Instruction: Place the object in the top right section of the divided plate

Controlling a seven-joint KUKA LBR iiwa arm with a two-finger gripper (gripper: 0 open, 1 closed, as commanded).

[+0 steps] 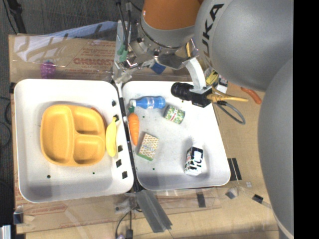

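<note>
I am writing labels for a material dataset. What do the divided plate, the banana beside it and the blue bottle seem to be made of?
Divided plate: probably moulded plastic, yellow-orange, smooth with a soft sheen.
Banana: likely a plastic toy, evenly yellow and unmarked, though a real fruit cannot be ruled out.
Blue bottle: seemingly translucent plastic, glossy, with a bright highlight.

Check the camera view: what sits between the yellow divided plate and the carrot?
In the camera view, a banana lies by the divided plate, then the two bins' adjoining rims before the carrot.
</note>
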